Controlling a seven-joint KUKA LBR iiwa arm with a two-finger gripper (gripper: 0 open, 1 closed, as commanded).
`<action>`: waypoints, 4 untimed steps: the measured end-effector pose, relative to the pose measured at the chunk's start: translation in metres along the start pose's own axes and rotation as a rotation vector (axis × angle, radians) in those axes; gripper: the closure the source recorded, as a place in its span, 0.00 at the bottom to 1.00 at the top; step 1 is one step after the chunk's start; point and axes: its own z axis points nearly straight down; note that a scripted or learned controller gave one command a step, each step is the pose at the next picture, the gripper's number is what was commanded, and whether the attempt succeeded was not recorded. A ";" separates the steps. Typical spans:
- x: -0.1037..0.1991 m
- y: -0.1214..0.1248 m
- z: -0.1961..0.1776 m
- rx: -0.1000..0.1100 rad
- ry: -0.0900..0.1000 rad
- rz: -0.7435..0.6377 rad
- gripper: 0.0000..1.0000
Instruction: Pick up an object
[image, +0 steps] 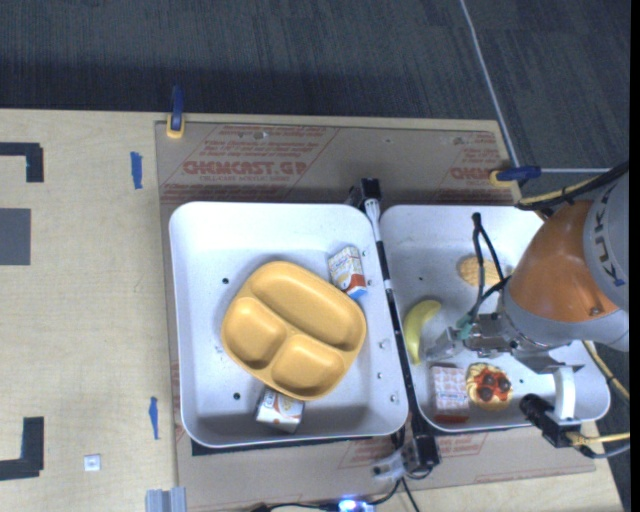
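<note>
The left bin (190, 300) holds a yellow divided tray (292, 327) and two small packets, the right bin (420, 232) a banana (420, 326) and snacks beneath the gripper (452, 340), whose state I cannot tell.

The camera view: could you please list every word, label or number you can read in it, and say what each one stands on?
"GICHICAST.G3" or close to it, faint red print, uncertain: on the cardboard sheet behind the bins.
"KU", letters cut off at the frame edge: on the grey arm.
Print on the small packet beside the yellow tray: too small to read.
Print on the packet at the tray's near edge: too blurred to read.
</note>
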 end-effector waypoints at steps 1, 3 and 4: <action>0.001 -0.004 0.012 0.014 0.007 0.000 0.00; 0.001 -0.002 0.001 0.009 0.005 0.000 0.00; 0.002 -0.005 0.012 0.017 0.008 -0.001 0.00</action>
